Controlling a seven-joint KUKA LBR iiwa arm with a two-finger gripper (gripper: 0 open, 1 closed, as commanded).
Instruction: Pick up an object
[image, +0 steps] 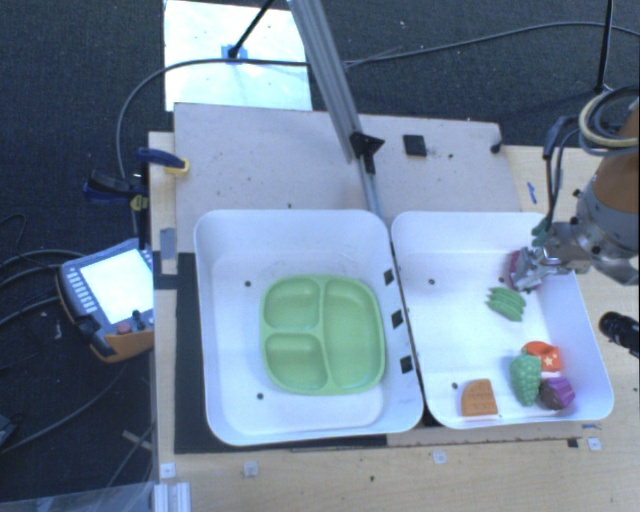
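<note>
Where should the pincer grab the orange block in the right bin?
Probably from straight above, across its two longer sides. The orange block lies flat near the front wall of the right bin, with bare floor to its left and behind. The green bumpy toy sits close on its right, so the pincer should close carefully there.
</note>
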